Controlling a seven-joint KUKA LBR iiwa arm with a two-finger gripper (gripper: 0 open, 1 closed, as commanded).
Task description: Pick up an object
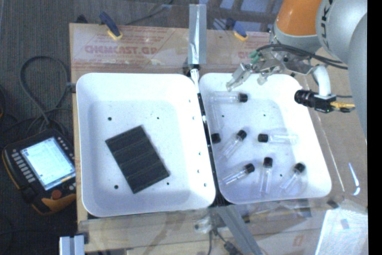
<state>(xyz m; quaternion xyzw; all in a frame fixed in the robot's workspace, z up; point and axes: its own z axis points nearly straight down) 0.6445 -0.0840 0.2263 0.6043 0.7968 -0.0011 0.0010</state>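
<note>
Several clear vials with black caps lie scattered in the right bin (316, 146): one near the back (230, 97), one at the middle (234, 141), one further right (276, 138), and others along the front (239, 173). A dark ribbed rectangular pad (136, 158) lies flat in the left bin (89, 128). My gripper (249, 73) hangs over the back edge of the right bin, just above and right of the rear vial. Its metal fingers (239, 77) are spread with nothing between them.
The grey arm with its orange band (304, 3) fills the upper right. A metal divider post (197, 39) stands at the back between the bins. A teach pendant (39, 167) lies on the floor at left.
</note>
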